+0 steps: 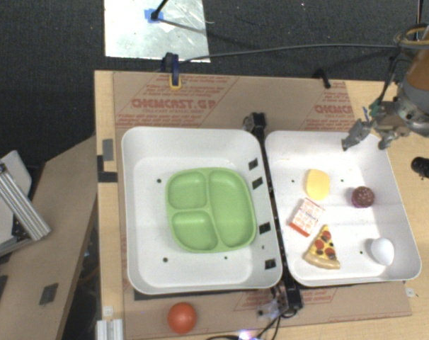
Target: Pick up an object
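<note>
- Nearest the camera, an orange-red ball sits on the brown board just in front of the left bin, outside it.
- Inside the left bin lies a green plastic tray with three smooth, rounded compartments.
- Five small things lie well apart from one another in the right bin: a toy pizza slice with dark dots near the front, a white egg-shaped thing at the front right corner, a small red-and-white box lying tilted, a yellow rounded block behind it, and a dark red bumpy ball to the right.
- At the right bin's far right corner hangs the gripper, its two grey fingers spread apart with nothing between them, above the rim and clear of every object.
- Past the picture's right edge the arm is cut off; its orange band barely shows.
- Printing on the box is too small to read.
</note>
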{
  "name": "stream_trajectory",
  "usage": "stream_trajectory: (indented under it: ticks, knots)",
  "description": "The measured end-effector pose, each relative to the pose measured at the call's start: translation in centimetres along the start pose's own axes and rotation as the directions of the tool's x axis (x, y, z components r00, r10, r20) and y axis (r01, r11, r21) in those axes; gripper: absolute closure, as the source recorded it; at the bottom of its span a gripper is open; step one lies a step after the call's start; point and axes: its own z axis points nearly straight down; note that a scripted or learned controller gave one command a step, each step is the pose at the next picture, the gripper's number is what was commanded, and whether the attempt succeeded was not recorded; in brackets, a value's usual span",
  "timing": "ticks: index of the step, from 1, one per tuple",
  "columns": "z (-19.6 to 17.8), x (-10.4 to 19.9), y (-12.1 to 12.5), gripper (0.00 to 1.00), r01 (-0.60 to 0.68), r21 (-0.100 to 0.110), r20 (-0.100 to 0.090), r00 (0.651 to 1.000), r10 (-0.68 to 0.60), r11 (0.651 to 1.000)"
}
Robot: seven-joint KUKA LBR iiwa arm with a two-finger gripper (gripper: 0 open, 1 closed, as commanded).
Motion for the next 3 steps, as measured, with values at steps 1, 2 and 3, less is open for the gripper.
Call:
stream_trajectory:
  ticks: [1, 2, 3]
  knots:
    - [-0.9, 0.1, 0.3, 0.00, 0.003, -0.013, 0.003, 1.000, -0.003, 1.000]
    - [3.7, 0.2, -0.5, 0.00, 0.002, -0.010, 0.002, 1.000, -0.001, 1.000]
    - [9.6, 0.3, -1.2, 0.00, 0.001, -0.009, 0.002, 1.000, -0.001, 1.000]
